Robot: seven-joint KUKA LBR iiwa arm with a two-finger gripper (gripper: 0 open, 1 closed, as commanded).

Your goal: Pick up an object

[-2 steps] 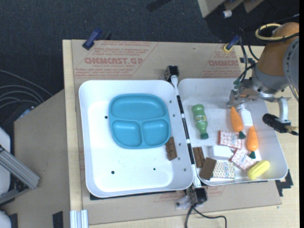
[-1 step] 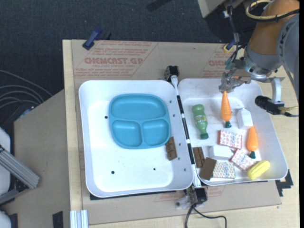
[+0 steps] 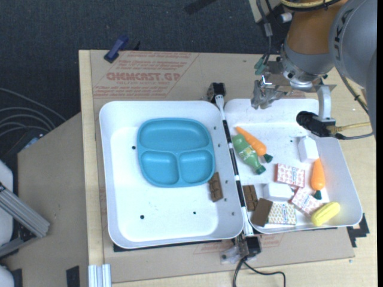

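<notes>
From my station I see the gripper (image 3: 264,98) hanging over the far edge of the right bin (image 3: 350,184), near its far-left corner, with the grey arm and its orange band rising away toward the upper right. I cannot tell from this slant how its jaws stand, and I see nothing between them. The objects to choose from lie nearer to me in that bin, apart from the gripper: a carrot (image 3: 251,139) and a green bottle (image 3: 247,152) lie side by side and touching near the bin's left wall, a second carrot (image 3: 318,174) lies toward the right wall, a yellow lemon-like piece (image 3: 325,213) sits in the near-right corner, and several small printed packets (image 3: 289,174) are scattered between them. In the left bin (image 3: 117,160) a blue divided plate (image 3: 176,151) lies flat, and a small brown bar (image 3: 215,188) rests just beside its near-right corner.
</notes>
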